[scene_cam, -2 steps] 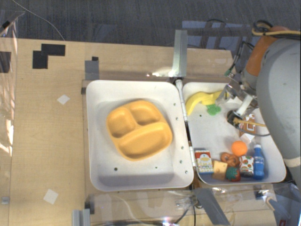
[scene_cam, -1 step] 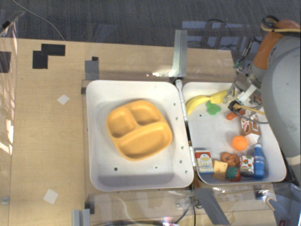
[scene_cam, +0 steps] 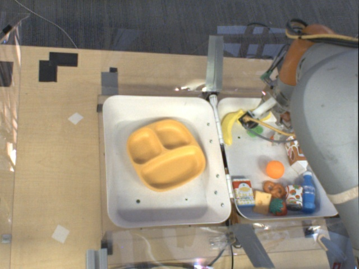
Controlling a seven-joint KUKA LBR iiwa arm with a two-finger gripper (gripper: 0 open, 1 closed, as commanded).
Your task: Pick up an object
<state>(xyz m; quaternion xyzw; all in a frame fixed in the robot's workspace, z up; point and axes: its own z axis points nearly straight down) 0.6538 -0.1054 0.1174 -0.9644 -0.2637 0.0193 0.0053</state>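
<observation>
The right bin (scene_cam: 247,156) holds a yellow banana (scene_cam: 229,125) at its far left, an orange ball (scene_cam: 274,169) in the middle, and a row of small things along the near edge. My gripper (scene_cam: 279,106) is low over the far part of this bin, just right of the banana, and the big grey arm hides most of it. I see nothing held in it.
Along the right bin's near edge lie a red-and-white carton (scene_cam: 242,190), a tan block (scene_cam: 262,199), a green piece (scene_cam: 277,207), a red can (scene_cam: 294,195) and a blue bottle (scene_cam: 308,192). A yellow divided plate (scene_cam: 165,153) lies in the left bin (scene_cam: 120,195).
</observation>
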